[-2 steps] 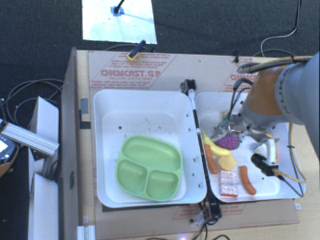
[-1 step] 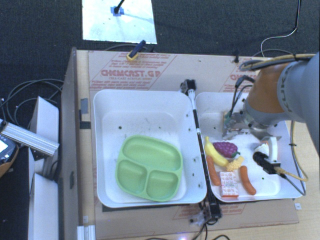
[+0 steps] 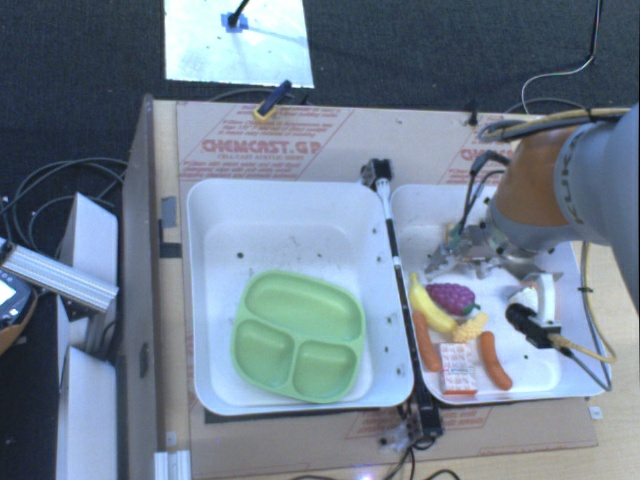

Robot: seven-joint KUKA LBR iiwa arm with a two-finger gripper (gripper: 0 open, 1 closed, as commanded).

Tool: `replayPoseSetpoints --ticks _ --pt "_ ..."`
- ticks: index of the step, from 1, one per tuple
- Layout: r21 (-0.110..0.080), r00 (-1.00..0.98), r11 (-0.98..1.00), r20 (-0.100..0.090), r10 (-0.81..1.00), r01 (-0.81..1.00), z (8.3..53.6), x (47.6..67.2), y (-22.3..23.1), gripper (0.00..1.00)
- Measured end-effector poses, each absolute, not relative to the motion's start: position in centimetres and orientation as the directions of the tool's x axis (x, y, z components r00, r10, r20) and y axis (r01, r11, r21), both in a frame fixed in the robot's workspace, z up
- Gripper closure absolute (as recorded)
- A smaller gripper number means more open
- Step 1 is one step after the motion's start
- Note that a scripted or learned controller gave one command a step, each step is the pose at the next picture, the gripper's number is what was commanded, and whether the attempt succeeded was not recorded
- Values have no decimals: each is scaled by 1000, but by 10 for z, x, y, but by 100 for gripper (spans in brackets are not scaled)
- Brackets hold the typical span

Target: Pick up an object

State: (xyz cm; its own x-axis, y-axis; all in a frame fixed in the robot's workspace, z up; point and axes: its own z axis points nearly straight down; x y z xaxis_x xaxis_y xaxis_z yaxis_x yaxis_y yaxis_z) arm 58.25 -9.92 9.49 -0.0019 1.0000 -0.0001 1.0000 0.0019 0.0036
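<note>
Here the arm [image 3: 560, 183] bends low over the right bin [image 3: 570, 383], gripper [image 3: 455, 253] above the grapes [image 3: 452, 297], finger state unclear.

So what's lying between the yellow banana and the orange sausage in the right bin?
In the camera view, purple grapes and a corn piece lie between the banana and the sausage.

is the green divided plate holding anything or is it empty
Empty: the green plate in the left bin shows three bare compartments.

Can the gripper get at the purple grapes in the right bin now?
Probably yes. The grapes lie uncovered on top, beside the banana, and the gripper hangs just above them.
</note>
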Motion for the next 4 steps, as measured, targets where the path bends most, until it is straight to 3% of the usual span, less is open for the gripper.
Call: replayPoseSetpoints --ticks 1,2,3,4 --pt "9 3 -3 -7 1000 1000 86 545 -89 0" --pt "8 0 0 -4 1000 1000 96 546 -88 100" --pt "9 0 0 -4 1000 1000 96 546 -88 0" --pt "11 0 0 -4 1000 1000 107 547 -88 100"
